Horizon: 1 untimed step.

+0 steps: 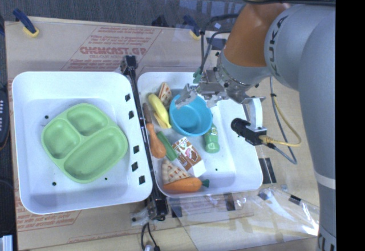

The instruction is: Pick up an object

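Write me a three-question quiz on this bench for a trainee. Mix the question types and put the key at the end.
1. True or false: the green divided plate lies in the left bin.
2. Which lies nearest the gripper? A) the carrot B) the blue bowl C) the green divided plate
3. Fill in: the banana lies to the ___ of the blue bowl in the camera view.

Key: 1 true; 2 B; 3 left.
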Tool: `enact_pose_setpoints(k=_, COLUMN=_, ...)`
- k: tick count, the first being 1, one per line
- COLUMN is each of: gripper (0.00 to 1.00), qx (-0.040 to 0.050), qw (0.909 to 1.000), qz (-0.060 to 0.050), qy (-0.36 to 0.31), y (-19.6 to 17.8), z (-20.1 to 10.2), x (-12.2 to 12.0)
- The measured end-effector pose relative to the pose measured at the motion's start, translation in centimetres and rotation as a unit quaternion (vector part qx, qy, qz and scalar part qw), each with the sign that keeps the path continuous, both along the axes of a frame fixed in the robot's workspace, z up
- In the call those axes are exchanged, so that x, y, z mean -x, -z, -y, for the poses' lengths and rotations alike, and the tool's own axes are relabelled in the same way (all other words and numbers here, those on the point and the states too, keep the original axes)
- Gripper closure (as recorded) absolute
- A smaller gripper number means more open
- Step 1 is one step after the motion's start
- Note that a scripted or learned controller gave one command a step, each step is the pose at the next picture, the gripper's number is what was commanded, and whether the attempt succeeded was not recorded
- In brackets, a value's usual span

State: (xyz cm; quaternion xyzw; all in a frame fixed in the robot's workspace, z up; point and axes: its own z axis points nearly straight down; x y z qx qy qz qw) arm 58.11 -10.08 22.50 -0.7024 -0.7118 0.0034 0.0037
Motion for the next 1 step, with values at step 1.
enact_pose_setpoints(k=1, gripper=0.0, qx=0.0005, qw=1.0, qz=-0.004, qy=0.008, y=10.17, z=-0.81, x=1.85)
